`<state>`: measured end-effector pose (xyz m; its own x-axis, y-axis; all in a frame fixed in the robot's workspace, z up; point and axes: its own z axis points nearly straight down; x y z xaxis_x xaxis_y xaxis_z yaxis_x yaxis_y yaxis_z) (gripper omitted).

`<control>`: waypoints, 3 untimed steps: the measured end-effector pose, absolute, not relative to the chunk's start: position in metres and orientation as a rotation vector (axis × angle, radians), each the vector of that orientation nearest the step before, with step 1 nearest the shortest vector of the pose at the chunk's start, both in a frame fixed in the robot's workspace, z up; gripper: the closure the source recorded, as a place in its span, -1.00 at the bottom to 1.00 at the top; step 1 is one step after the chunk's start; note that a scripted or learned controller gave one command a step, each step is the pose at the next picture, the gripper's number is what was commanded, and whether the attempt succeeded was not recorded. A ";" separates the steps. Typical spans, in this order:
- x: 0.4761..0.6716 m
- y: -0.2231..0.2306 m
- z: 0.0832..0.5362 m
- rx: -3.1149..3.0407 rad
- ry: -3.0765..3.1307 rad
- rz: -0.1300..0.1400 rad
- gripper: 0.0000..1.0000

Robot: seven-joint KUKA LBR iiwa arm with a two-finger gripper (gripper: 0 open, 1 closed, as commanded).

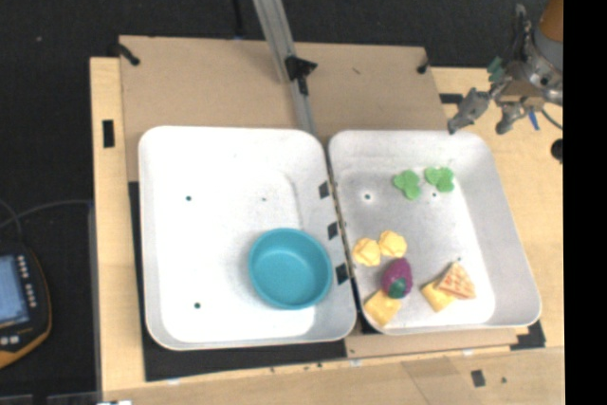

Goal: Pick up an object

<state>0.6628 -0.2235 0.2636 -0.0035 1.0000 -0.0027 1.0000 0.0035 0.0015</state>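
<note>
Grey metal pincer (486, 117) — blue touches, orange band above the wrist.

Even overhead light, soft shadows, bright white bins (237, 156), slight blur.

Grey KUKA arm with orange band (550, 14): enters at upper right edge, wrist pointing down-left. Two-finger metal gripper (486, 114): fingers (462, 117) spread apart, nothing between them, hanging in the air.

A blue bowl (289, 267) sat upright near the left bin's (190, 166) front right corner. Green (423, 181), yellow (379, 248), purple (397, 277) and orange (450, 286) toys lay scattered in the right bin (493, 232).
</note>
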 end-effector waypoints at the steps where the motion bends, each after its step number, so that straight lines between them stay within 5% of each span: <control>1: 0.663 -0.224 0.264 2.214 2.224 -0.003 -1.00; 3: 0.651 -0.221 0.176 2.222 2.223 -0.005 -1.00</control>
<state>0.6514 -0.2209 0.1764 -0.0005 1.0000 -0.0017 1.0000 0.0005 -0.0030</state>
